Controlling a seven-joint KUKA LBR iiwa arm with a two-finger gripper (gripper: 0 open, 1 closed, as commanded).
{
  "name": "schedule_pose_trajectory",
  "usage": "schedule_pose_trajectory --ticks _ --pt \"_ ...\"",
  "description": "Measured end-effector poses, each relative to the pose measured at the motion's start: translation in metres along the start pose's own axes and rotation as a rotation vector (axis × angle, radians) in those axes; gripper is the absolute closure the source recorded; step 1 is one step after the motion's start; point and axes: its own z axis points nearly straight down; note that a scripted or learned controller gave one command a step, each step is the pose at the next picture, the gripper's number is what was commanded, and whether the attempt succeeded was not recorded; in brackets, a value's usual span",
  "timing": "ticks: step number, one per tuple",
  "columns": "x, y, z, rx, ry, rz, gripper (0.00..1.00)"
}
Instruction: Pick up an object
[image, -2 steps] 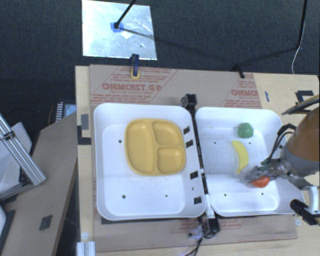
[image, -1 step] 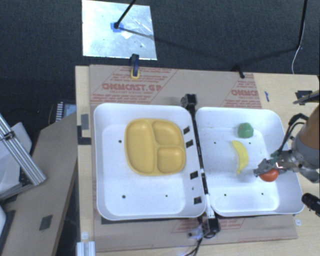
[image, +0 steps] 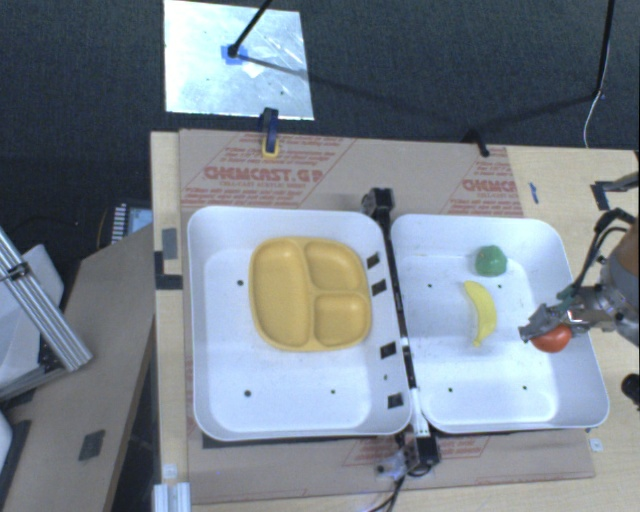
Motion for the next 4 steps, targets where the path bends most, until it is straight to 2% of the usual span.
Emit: schedule_pose_trajectory --ticks 1,2,4 --pt "0.000 0.002 -0.019 0.002 0.000 0.000 1.00" --pt "0.050 0.024 -0.030 0.003 0.003 -0.005 1.00" --pt "0.137 0.085 -0.036 0.002 0.004 -0.004 1.00"
